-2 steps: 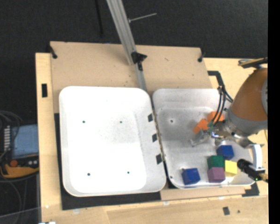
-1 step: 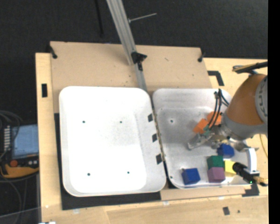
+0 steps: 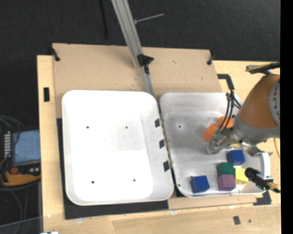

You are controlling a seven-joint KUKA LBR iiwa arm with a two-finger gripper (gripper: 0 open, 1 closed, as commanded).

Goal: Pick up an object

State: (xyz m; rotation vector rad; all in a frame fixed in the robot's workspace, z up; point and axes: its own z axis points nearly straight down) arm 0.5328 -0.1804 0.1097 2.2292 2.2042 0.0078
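Nearest, a small blue cube (image 3: 199, 184) sits by the right white bin's (image 3: 185, 111) near wall; an orange block (image 3: 211, 132) lies just left of the jaws (image 3: 216, 145), whose opening I cannot tell.

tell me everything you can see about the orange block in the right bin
The orange block is a small, solid-looking piece with flat faces, lying tilted on the floor of the right bin, in the bin's middle toward its right side. The gripper sits right beside and just below it, and the grey arm covers part of its right edge. Whether the two touch cannot be told. It lies apart from the other blocks clustered near the bin's front right corner.
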